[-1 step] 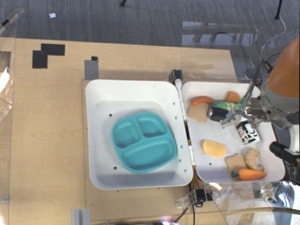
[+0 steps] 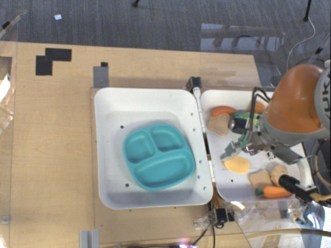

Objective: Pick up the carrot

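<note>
The carrot [image 2: 274,192], orange with a green top at its left end, lies near the front edge of the right bin [image 2: 220,182]. My gripper [image 2: 230,150] hangs over the middle of that bin, just above a flat yellow disc [image 2: 237,165]. It is well to the left of the carrot and farther back. Nothing shows in its grip. The orange band of the arm hides the bin's right rear part.
In the right bin lie a beige bread piece [image 2: 219,124], an orange food piece [image 2: 223,110], a small can [image 2: 239,122] and two brown bread pieces [image 2: 260,179] beside the carrot. The left bin [image 2: 111,138] holds a teal divided plate [image 2: 158,156].
</note>
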`<action>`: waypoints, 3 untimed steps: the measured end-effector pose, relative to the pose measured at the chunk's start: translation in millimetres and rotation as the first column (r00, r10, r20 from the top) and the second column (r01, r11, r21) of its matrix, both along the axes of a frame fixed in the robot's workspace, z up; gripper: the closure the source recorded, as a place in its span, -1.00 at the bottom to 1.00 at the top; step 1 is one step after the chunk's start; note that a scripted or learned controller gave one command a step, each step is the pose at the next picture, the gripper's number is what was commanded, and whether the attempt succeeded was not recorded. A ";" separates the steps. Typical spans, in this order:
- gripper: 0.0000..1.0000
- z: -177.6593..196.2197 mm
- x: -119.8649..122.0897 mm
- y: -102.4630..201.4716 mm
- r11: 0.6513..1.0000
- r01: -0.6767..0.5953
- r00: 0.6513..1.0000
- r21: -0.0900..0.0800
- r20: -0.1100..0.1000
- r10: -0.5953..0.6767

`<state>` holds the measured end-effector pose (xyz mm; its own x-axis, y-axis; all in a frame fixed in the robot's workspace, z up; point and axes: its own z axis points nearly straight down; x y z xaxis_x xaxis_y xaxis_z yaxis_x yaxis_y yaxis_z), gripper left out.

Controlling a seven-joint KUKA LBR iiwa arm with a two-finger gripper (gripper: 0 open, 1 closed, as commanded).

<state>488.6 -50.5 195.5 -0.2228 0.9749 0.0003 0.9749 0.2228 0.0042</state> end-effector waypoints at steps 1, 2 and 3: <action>-1.00 -71.9 -0.8 -38.7 0.977 -0.213 0.977 -0.002 -0.001 0.213; -1.00 -106.9 1.8 -48.8 0.998 0.055 0.998 0.001 0.005 -0.055; 1.00 -94.1 6.2 -47.1 0.999 0.049 0.999 0.002 0.017 -0.049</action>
